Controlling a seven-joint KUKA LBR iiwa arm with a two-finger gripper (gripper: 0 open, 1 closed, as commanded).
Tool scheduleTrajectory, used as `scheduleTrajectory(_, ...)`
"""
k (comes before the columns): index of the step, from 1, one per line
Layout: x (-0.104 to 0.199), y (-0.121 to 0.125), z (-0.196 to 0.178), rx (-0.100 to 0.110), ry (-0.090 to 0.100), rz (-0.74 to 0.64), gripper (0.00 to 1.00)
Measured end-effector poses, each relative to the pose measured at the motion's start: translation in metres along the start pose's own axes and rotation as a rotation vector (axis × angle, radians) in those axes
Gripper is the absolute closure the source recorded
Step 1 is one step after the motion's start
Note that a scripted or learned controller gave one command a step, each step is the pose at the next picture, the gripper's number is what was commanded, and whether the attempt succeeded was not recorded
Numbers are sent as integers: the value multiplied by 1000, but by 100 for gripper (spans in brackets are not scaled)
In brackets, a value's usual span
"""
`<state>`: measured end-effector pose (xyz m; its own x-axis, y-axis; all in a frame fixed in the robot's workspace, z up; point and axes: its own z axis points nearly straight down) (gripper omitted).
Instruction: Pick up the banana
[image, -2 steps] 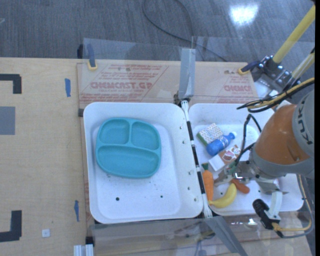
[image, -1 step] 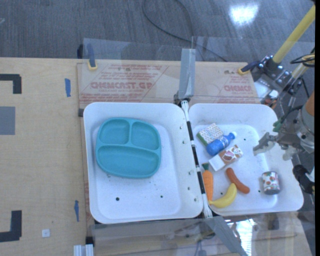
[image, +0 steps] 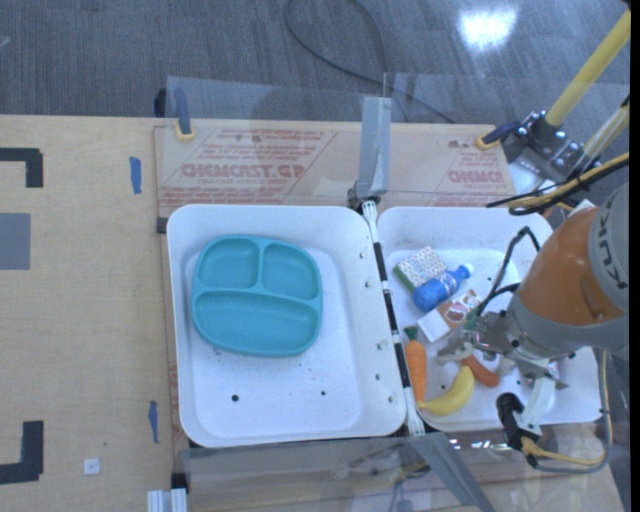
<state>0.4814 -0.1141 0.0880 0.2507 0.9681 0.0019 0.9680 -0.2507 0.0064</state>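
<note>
The yellow banana (image: 452, 393) lies curved at the front of the right bin (image: 520, 238), next to an orange carrot (image: 415, 367) on its left. My gripper (image: 477, 351) hangs low over the bin just above and to the right of the banana, under the grey wrist and its orange band (image: 578, 282). A small orange-red item (image: 488, 374) lies right beside the banana, partly under the gripper. Nothing shows as held.
A blue bottle (image: 440, 289), a green-and-white packet (image: 421, 264) and a small carton (image: 452, 312) lie in the right bin's back half. The left bin (image: 340, 385) bears a teal divided plate (image: 258, 296). Cables (image: 520, 425) trail at the bin's front right.
</note>
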Motion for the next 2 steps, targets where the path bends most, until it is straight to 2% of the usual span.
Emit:
scheduleTrajectory(1,-36,8,-81,7,-2,-73,0)
scheduleTrajectory(2,16,-5,0,-1,-3,43,0)
